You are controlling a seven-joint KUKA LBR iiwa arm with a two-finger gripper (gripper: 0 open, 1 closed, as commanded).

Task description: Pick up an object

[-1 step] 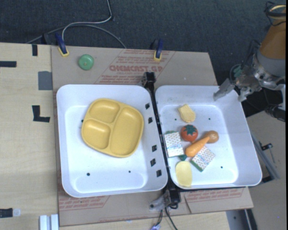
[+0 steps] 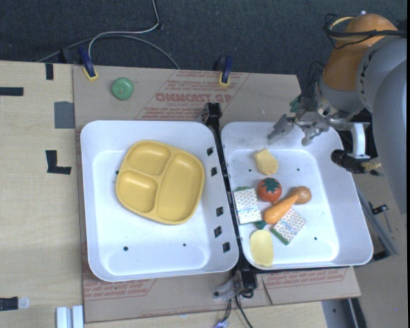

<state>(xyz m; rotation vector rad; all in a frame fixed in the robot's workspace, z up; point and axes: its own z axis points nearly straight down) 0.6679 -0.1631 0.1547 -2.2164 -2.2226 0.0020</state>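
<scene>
So nothing is lifted yet, as far as this view shows. Going left to right: a green ball (image 2: 122,88) sits on the cardboard above the left bin (image 2: 96,183), well apart from everything else. Inside that bin lies a yellow tray (image 2: 160,181) with three compartments, flat and alone.

The right bin (image 2: 348,231) holds the likely targets, bunched near its middle. A patterned card (image 2: 246,205) lies nearest the divider, with a pale oval (image 2: 262,247) below it by the front wall. A yellow chunk (image 2: 266,161) rests apart toward the back. The tomato (image 2: 269,189) sits just beside the carrot (image 2: 287,206), the two touching or nearly so, and a second card (image 2: 289,225) lies tucked under the carrot's lower end.

The gripper (image 2: 294,132) hangs over the back edge of the right bin, up and to the right of the yellow chunk. Its two fingers are spread wide with nothing between them — no object is held.

My reading: the pick is at its approach stage. All the pieces rest on the bin floor, so choosing a target, descending, closing and lifting all remain. The yellow chunk is nearest the gripper and stands clear of its neighbours — probably the easiest grasp; the tomato and carrot crowd each other and may slip.
</scene>
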